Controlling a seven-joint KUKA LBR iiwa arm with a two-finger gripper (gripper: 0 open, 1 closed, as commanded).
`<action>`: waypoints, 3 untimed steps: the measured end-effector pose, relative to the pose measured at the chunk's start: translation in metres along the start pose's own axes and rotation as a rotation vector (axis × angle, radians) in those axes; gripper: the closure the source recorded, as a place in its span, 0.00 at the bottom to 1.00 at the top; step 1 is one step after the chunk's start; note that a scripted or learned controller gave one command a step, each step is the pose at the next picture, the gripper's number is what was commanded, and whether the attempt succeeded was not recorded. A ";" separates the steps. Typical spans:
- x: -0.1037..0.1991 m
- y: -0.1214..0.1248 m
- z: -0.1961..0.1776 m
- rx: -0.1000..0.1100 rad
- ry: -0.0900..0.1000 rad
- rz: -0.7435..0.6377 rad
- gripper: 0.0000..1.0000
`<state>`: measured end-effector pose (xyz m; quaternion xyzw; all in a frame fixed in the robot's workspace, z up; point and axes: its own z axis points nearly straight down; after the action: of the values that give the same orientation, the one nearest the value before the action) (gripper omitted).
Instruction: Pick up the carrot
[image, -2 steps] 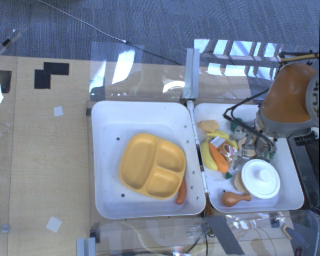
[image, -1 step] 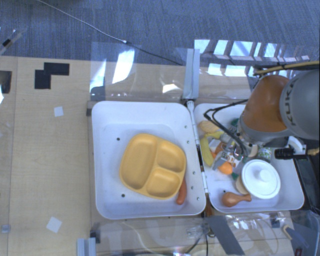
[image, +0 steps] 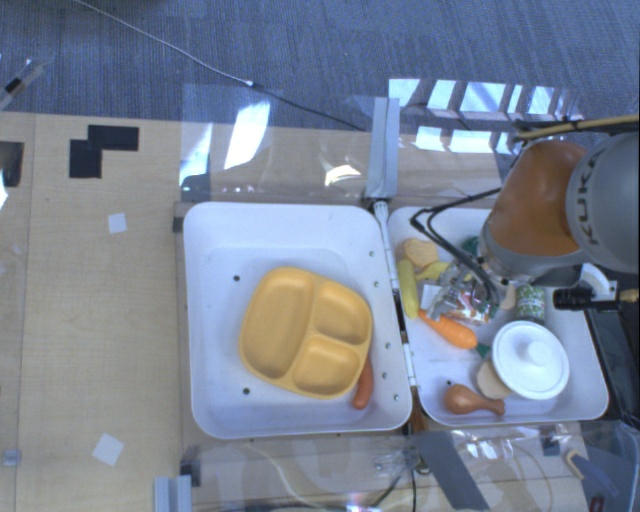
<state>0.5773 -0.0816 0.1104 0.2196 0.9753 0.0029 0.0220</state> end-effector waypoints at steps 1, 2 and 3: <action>0.001 0.000 0.001 0.001 0.003 0.000 0.00; 0.025 -0.012 0.014 0.004 0.010 0.023 0.00; 0.020 -0.009 -0.001 0.000 -0.004 0.017 1.00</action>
<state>0.5554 -0.0815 0.1103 0.2278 0.9734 0.0027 0.0241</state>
